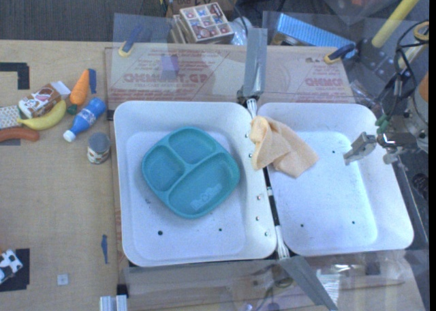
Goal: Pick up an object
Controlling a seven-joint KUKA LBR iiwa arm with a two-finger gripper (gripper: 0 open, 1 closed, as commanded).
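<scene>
Camera view, looking down on two white bins side by side. Gripper (368, 147) at right-centre of the frame, over the right bin (381, 234), nothing between its fingers; open or closed not clear enough to tell. Nearest candidate: crumpled orange cloth (283, 151), lying to the left of the gripper at about the same height in the frame, draped against the divide between the bins, long axis running lower right to upper left. Farther left, in the left bin (136, 234): teal divided plate (191, 173), well apart. Judged next move: travel leftward across bare bin floor, then descend onto the cloth.
</scene>
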